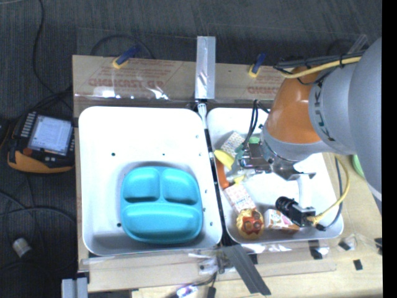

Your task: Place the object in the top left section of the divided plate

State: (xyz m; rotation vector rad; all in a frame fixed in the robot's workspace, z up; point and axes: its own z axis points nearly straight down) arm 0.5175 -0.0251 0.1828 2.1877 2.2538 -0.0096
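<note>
The arm is hanging over the right bin (332, 227), its orange band and grey wrist covering much of the upper half, and the gripper (248, 161) is sitting low among the clutter at the bin's left side; whether it is clenched, released or grasping anything cannot be told from this angle, since the wrist is masking it. The divided plate (162, 204), blue and three-sectioned, is lying in the left bin (140, 124), across the wall between the two bins. Its top left section (140, 185) is sitting to the left of the gripper and a little lower in the view, on the plate's far side from the arm. Around the gripper, a pink-and-white packet (239, 198), a round brown-and-yellow item (249, 222) and a yellow piece (224, 159) are crowding together, so which object is meant is unclear. By this read, the coming carry is running leftward over the dividing wall and across the plate's top right section.
</note>
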